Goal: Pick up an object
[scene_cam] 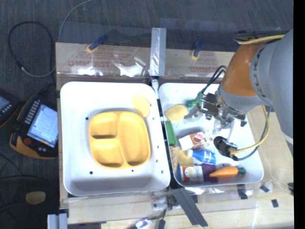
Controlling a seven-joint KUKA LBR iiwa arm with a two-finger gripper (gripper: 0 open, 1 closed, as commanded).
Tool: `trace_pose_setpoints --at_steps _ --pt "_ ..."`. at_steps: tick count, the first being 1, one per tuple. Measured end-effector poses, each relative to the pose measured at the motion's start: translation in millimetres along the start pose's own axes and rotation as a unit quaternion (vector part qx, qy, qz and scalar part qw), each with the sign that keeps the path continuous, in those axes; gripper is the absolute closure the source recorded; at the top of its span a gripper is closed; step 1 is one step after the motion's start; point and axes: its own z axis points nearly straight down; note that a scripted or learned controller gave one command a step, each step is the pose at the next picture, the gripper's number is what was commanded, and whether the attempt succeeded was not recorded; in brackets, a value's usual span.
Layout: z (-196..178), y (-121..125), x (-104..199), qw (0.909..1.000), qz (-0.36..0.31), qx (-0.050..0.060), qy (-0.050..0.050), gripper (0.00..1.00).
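Observation:
My gripper (pixel 206 109) hangs over the upper middle of the right bin (pixel 255 163), below the orange-banded wrist (pixel 240 75). Just to its left lies a pale yellow lemon-like object (pixel 175 112). Below the gripper lies a red and white packet (pixel 198 139). Further toward the front are a blue and white bottle (pixel 205 155), a dark bottle with a red label (pixel 198 172) and an orange carrot (pixel 224 171). A green stick (pixel 170 132) lies along the bin's left wall. I see nothing held.
The left bin (pixel 76 175) holds a yellow divided tray (pixel 119 138) and a small yellow disc (pixel 141 104) near its far right corner. A black cable (pixel 248 147) loops from the wrist over the right bin. The arm's grey body covers the bin's right rear.

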Motion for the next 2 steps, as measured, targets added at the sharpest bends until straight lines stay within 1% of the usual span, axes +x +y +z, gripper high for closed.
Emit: trace_pose_setpoints --at_steps 1,2 --pt "91.1 -29.7 -47.2 0.9996 -0.025 -0.009 0.003 0.00" --pt "90.8 17.4 -17.0 0.9950 -0.099 -0.008 0.001 0.00"
